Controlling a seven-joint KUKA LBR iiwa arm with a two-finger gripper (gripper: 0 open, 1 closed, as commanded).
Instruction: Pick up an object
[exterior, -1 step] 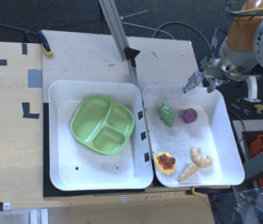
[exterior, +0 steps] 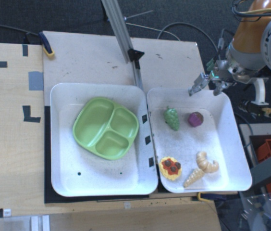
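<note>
The right bin (exterior: 231,129) holds a green bunch of grapes (exterior: 172,118), a purple round fruit (exterior: 195,119), a small yellow tart with red berries (exterior: 170,168) and a cream-coloured croissant-like pastry (exterior: 202,168). My gripper (exterior: 204,84) hovers over the far right corner of that bin, above and to the right of the purple fruit. Its fingers stand apart with nothing between them.
The left bin (exterior: 63,143) holds a green divided plate (exterior: 106,127). A grey metal pole (exterior: 121,30) slants down to the seam between the bins. A yellow-handled clamp (exterior: 46,46) sits at the bench's far left corner. Cables lie behind the bench.
</note>
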